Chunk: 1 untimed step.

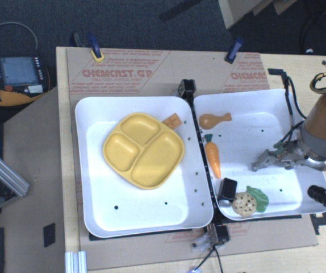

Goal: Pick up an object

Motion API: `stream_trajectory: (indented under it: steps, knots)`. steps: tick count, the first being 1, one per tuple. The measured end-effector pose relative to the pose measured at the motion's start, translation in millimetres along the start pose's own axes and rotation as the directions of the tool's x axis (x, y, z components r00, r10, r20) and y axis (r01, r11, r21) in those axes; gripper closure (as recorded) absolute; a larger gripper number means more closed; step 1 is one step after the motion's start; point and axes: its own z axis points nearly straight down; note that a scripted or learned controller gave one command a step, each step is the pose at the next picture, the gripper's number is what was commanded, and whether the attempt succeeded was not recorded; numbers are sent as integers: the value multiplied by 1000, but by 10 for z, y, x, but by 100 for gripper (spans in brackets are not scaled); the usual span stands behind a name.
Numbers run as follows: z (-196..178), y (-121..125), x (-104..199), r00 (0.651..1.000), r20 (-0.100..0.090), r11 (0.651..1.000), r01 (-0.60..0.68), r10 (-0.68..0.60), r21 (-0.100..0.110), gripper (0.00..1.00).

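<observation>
Take the carrot (212, 158) as your landmark: it lies along the left wall of the right bin (265, 108), beside the divider between the two bins. The pincer (258, 165) sits well to the carrot's right, low over bare bin floor, and nothing lies between its tips. You cannot tell whether they are spread or pressed together; from this slant they read as one grey shape.

Candidates to pick all cluster around the carrot. A tan drumstick-like piece (214, 119) lies just above it. A black block (228, 189) sits just below it, with a speckled cookie (243, 204) and a green leaf piece (258, 197) touching each other just beyond. The yellow divided plate (143, 150) rests in the left bin (89, 169), well left of the carrot.

The risk, as I judge it: closing here would grab air. Going for the carrot, the bin wall may block one side. The cookie and leaf overlap, so a grasp there could catch both or slip off.
</observation>
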Motion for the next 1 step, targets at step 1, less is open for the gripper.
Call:
stream_trajectory:
  steps: [1]
  knots:
    - [-151, 42, 10, 1000, 0, 1000, 1, -1, -13, 100]
